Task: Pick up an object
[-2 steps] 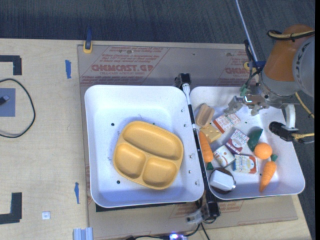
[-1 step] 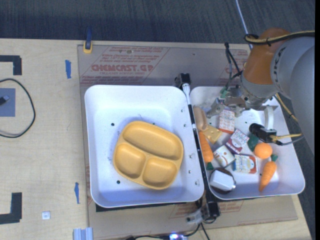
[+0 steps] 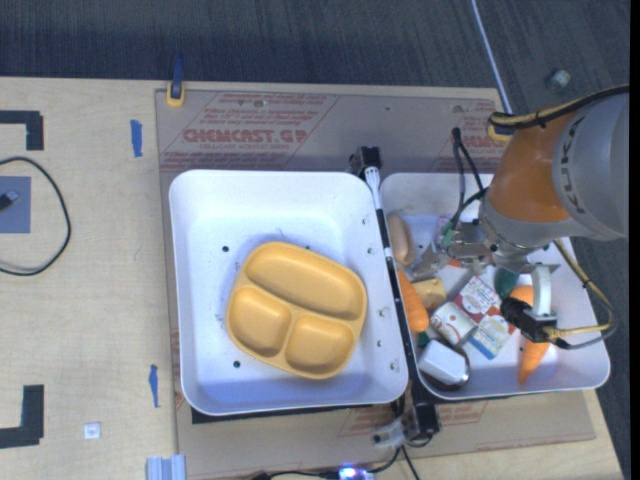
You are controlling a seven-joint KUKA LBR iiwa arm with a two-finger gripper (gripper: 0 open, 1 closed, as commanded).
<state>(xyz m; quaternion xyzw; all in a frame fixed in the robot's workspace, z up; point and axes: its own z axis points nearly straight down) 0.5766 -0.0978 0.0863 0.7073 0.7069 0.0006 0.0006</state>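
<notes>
- Bench (image 3: 80, 348): light wood, fills most of view; black cable loop (image 3: 45, 218) at far left, blue tape bits along the board edge.
- Left bin (image 3: 200, 208): white, shallow, sits just beside the right bin.
- Yellow tray (image 3: 295, 310): 3-compartment divided plate, lies tilted in the middle of left bin, nothing in its sections.
- Arm (image 3: 560, 173): grey w/ orange band, comes in from right, over the upper part of the right bin; black + yellow cables run along it.
- Right bin (image 3: 590, 368): white, holds a clutter of small objs, most toward its left and centre.
- Gripper (image 3: 487, 258): low over centre of right bin, just above the pile; finger state – can't tell, wrist hides them. Nothing seen held.
- Objs in right bin, approx: orange carrot (image 3: 415, 306) along the left wall; white cup-like item (image 3: 443, 364) at front-left corner; small white/red cartons (image 3: 478, 295) mid-bin, right under the gripper; second orange carrot (image 3: 531, 358) front-right; tan roll-ish piece (image 3: 400, 238) at back-left.
- Pick candidates all in right bin, touching/overlapping each other.
</notes>
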